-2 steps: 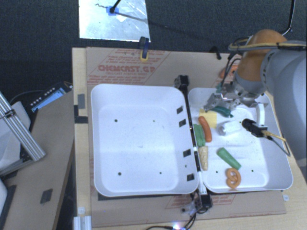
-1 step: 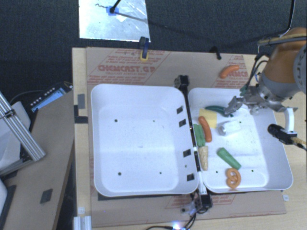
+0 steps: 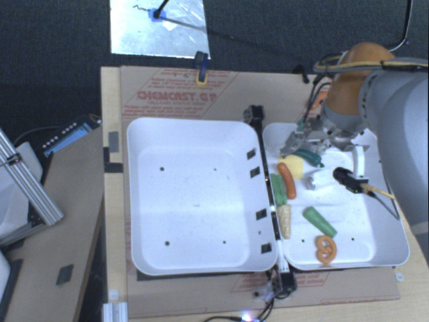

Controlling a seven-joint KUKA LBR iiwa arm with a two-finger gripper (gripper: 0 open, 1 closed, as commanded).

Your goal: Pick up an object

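Dark carpet frames the counter [image 3: 67,186], and moving past the left bin [image 3: 194,193] we reach the right bin [image 3: 375,247], where an orange sausage [image 3: 286,177], a yellow lump [image 3: 291,164] and a teal piece [image 3: 310,157] crowd its far left corner under the gripper [image 3: 305,144]; we cannot tell whether it is open or closed. We would centre on one item, likely the teal piece, and descend straight so its neighbours stay put. Red print on the cardboard [image 3: 228,89] reads "CHEMCAST GP".
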